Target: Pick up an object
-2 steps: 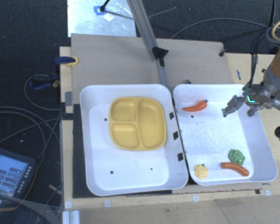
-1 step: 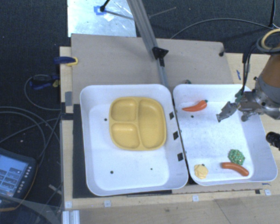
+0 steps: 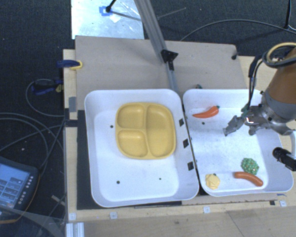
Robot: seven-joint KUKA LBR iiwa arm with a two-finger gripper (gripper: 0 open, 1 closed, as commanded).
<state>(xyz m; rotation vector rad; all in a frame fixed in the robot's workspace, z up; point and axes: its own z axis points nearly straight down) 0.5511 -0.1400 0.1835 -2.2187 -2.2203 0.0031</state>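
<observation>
We are hovering our gripper (image 3: 235, 126) over the right bin (image 3: 286, 184), its opening impossible to judge, nothing lifted yet, while the carrot (image 3: 205, 113) is lying near the bin's far-left corner.

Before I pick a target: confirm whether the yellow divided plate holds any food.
No. The yellow three-compartment plate in the left white bin shows bare compartments with nothing lying in them.

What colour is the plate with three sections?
Yellow. The plate shows in the camera view, lying in the left bin.
</observation>
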